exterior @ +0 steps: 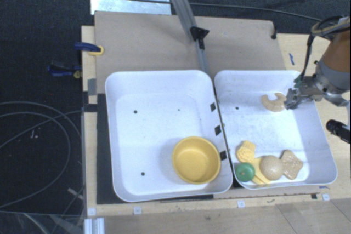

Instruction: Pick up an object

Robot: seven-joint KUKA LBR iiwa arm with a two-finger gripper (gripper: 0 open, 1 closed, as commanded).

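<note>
One pale beige curved plastic piece (273,102) sits touching the dark two-finger gripper (292,98) (grip state unclear, can't tell), so a shallow edge contact could let it slip.

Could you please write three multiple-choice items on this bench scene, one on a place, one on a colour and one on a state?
1. Where does the yellow bowl sit?
A. left bin
B. right bin
C. bare bench

2. What colour is the small round piece in the right bin's near corner?
A. red
B. green
C. blue

3. How does the bowl stand?
A. upside down
B. on its side
C. upright, mouth up

Answers: 1 A, it lies inside the left bin. 2 B, it shows green. 3 C, its hollow faces the camera.
</note>
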